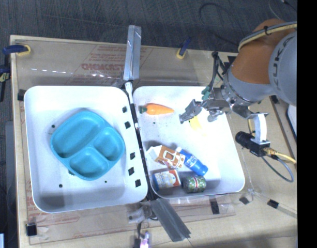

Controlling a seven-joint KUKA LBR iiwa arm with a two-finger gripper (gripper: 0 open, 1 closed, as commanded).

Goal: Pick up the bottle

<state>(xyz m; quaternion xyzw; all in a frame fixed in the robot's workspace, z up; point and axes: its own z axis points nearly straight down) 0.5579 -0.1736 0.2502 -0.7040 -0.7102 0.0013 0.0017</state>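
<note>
One green can [194, 184], one bottle [193, 162]

Divided tray [88, 146] in left bin [39, 190]; carrot [157, 109] behind bottle [193, 163], can [194, 183] in right bin [231, 159].

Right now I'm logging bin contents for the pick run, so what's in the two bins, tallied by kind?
Blue divided tray: 1
Toy carrot: 1
Small yellow item, too small to identify: 1
Blue bottle: 1
Carton: 1
Cans: 2
Total: 7
</note>
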